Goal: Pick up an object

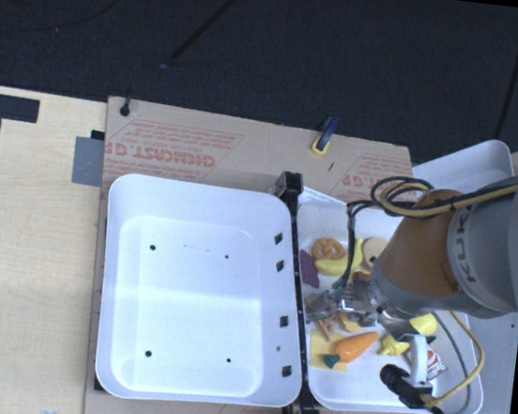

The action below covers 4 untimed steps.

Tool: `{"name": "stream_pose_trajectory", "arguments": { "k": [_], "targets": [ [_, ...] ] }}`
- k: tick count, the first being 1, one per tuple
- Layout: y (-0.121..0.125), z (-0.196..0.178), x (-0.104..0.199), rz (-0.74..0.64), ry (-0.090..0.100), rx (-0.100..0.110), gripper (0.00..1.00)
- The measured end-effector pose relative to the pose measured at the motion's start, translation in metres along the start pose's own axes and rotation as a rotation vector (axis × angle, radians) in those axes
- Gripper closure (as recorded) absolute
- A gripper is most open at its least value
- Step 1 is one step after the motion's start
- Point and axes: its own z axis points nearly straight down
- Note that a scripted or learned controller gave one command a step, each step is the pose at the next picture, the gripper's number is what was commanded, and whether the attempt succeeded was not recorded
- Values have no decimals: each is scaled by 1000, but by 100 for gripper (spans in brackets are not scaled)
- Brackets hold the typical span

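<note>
The orange toy carrot lies in the right bin, on the side close to the camera. I will tell where things are from this carrot. Just to the right of the carrot are a little white pack with red on it and a yellow block.

Just behind the carrot, a bit to the left, is the gripper. It is down low in the pile of toys, very near the carrot. It is small and mixed in with the toys, so I cannot tell if it is spread or pressed together. I cannot see any toy held in it.

Farther back from the carrot are a purple piece and a round orange and yellow toy. The arm hangs over the bin, up and to the right of the carrot. The left bin is well to the left of the carrot.

I think the job is about half way. The reach down looks done. The grab and the lift are not done yet, since all the toys I can see lie in the bin.
</note>
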Motion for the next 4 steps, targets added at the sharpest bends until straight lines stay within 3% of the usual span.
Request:
{"name": "stream_pose_trajectory", "arguments": {
  "k": [1,2,3,4],
  "targets": [
    [33,-2,-65,4,0,2,0],
    [95,-2,-59,-1,3,0,0],
    [112,-2,-3,-3,3,2,0],
    [111,-11,-6,0,4,7,100]
  ]
}}
